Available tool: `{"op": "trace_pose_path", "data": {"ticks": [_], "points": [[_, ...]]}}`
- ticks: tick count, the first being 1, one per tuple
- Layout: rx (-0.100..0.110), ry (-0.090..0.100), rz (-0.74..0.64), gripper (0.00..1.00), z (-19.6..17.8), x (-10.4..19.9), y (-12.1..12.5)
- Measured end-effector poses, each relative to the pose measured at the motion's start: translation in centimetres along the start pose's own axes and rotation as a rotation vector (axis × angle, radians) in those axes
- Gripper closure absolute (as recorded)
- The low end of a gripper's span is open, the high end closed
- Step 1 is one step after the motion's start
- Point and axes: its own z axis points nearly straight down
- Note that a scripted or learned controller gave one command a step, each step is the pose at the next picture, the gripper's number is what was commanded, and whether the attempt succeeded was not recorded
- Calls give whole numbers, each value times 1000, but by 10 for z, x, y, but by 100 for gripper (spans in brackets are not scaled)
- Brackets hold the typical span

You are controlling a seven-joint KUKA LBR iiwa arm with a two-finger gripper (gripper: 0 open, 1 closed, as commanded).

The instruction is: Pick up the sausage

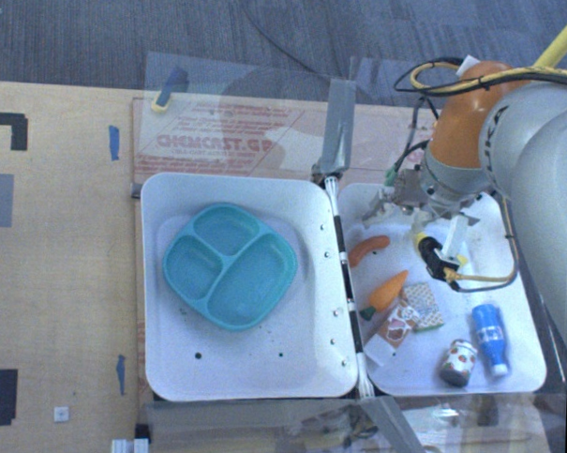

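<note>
Bins first since they're the biggest things: the left bin point(165, 357) sits well off to the pincer's left and holds a teal divided plate point(230, 265). The right bin point(531, 368) is where the arm point(513, 118) has reached in, so all the action is there.

The pincer point(408, 203) hangs over the far end of that right bin. Honestly can't tell how wide it's set, the wrist and cables hide too much. Nothing looks to be in it.

The sausage point(368, 249) is lying on the bin floor just below and a bit left of the pincer, close to the wall between the two bins. So I'd say the pick isn't done: it's in the approach stage, with lowering, closing and lifting left.

Room looks tight on the divider side, a finger could clip that wall. The carrot point(388, 291) lies near the sausage on its near side, not touching as far as I can see. Farther from the pincer toward the near edge: snack packets point(411, 316), a blue bottle point(490, 338) and a small can point(458, 362), all well out of the way.
</note>
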Motion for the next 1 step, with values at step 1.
{"op": "trace_pose_path", "data": {"ticks": [1], "points": [[3,0,17,0,12,-1,-16]]}}
